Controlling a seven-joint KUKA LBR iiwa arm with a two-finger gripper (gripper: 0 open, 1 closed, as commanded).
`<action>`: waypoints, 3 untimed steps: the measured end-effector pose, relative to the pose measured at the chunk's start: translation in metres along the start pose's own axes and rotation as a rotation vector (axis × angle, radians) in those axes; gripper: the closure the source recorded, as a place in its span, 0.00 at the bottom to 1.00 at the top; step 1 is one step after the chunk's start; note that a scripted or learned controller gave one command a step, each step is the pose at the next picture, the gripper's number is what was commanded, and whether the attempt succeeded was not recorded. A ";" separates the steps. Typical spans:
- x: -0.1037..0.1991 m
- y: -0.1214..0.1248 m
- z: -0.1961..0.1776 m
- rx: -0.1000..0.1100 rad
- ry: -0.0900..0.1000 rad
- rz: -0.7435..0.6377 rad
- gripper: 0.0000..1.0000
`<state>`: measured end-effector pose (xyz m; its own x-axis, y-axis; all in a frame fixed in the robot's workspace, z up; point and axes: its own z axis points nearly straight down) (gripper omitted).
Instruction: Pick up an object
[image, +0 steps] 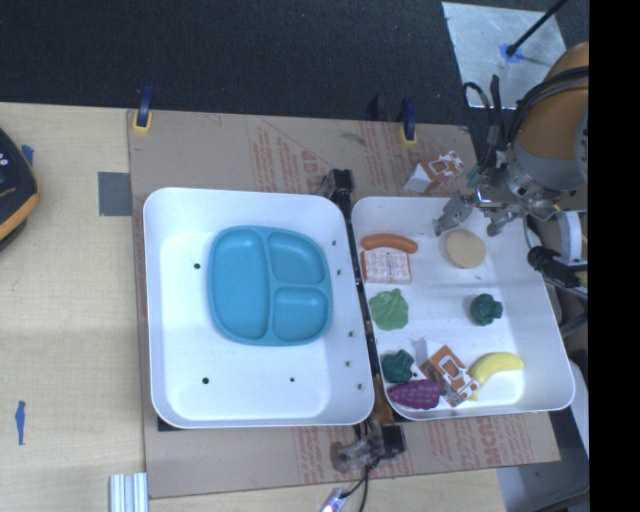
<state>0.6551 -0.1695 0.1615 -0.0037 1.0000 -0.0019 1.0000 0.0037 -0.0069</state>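
Observation:
My gripper (472, 218) hangs over the far edge of the right bin (520, 330), its fingers spread open with nothing between them. Just in front of it, on the bin floor, lies a beige round disc (465, 249). The same bin also holds a hot dog (389, 243), a pink waffle square (386, 266), a light green lettuce piece (389, 308), a dark green broccoli (486, 309), a second dark green piece (397, 365), a purple eggplant (414, 394), an orange and white packet (450, 368) and a yellow banana (497, 368).
The left bin (180, 350) holds a blue divided plate (270, 285). Another orange and white packet (437, 172) lies on the cardboard behind the right bin. The arm's grey and orange body (555, 120) stands at the right edge.

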 end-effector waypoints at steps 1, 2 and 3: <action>-0.035 0.001 0.055 -0.001 0.001 0.000 0.00; -0.035 -0.084 0.040 -0.003 0.001 -0.001 0.00; -0.012 -0.105 0.071 -0.003 0.001 0.000 0.00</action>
<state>0.5497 -0.1817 0.0916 -0.0035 1.0000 -0.0005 1.0000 0.0035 -0.0038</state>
